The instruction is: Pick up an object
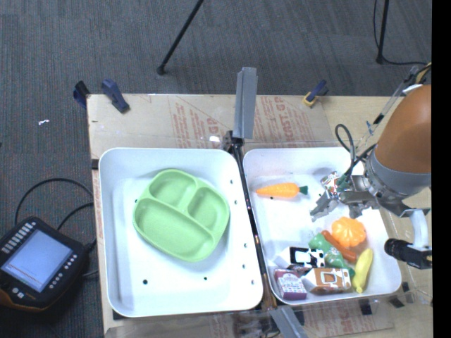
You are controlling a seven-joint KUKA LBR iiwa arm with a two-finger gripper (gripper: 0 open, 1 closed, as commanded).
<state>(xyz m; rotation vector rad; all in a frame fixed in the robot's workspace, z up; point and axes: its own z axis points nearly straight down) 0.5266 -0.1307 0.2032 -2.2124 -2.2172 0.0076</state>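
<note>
I count two shallow white plastic bins side by side on the bench. The left bin [116, 189] holds one thing: a pale green plastic divided plate [182, 213] with three compartments, lying flat near the bin's middle.

The right bin [282, 162] holds the candidates for picking. One orange toy carrot with a green tip [280, 190] lies alone in the upper part of that bin, apart from everything else. In the lower right of the frame I see a cluster packed together: one orange pumpkin-shaped toy [349, 232], one yellow banana-like toy [363, 269], one green toy piece [321, 245], one black-and-white carton [307, 256], one dark red small box [289, 284], and one orange-and-white carton [329, 279]. Several of them touch; I cannot separate every piece for certain.

The grey arm with its orange band [412, 129] comes in from the right edge. Its metal two-finger gripper [326, 201] sits over the right bin, between the carrot and the pumpkin toy. I see nothing between its fingers, which look slightly parted, though I cannot tell for sure.

One grey handheld control pendant [36, 260] rests at lower left.
</note>
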